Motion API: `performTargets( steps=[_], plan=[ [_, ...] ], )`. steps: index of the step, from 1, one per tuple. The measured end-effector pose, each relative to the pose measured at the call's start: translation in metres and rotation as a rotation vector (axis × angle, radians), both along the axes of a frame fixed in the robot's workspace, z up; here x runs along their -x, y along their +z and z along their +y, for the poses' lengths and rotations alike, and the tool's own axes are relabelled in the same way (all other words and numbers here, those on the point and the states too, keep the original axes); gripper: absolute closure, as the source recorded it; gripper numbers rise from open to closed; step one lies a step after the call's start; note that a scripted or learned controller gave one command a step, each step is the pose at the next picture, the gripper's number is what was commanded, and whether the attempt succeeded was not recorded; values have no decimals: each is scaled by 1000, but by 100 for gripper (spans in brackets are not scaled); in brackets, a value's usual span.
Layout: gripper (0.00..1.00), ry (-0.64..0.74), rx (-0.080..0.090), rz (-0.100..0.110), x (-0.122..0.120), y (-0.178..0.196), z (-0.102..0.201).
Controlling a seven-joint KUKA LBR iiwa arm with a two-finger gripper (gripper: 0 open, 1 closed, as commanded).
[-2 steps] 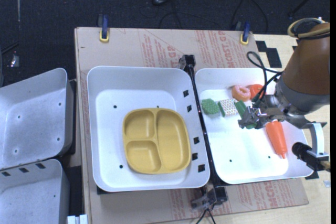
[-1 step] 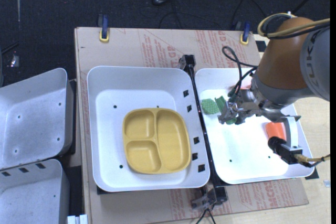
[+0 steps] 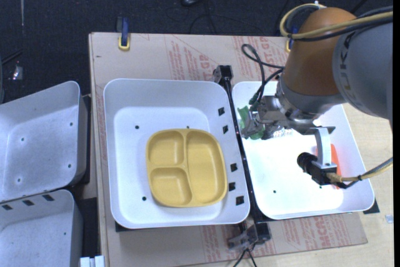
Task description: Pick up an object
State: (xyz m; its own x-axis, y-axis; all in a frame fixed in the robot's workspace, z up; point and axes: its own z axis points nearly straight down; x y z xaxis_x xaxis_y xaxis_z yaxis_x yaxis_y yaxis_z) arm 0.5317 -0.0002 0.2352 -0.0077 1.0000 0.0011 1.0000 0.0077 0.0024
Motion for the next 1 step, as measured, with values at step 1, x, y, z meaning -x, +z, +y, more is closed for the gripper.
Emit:
performTargets(
  steps=[1],
  plan=[
    [100,0,0,-1,-20,9,48]
  ],
)
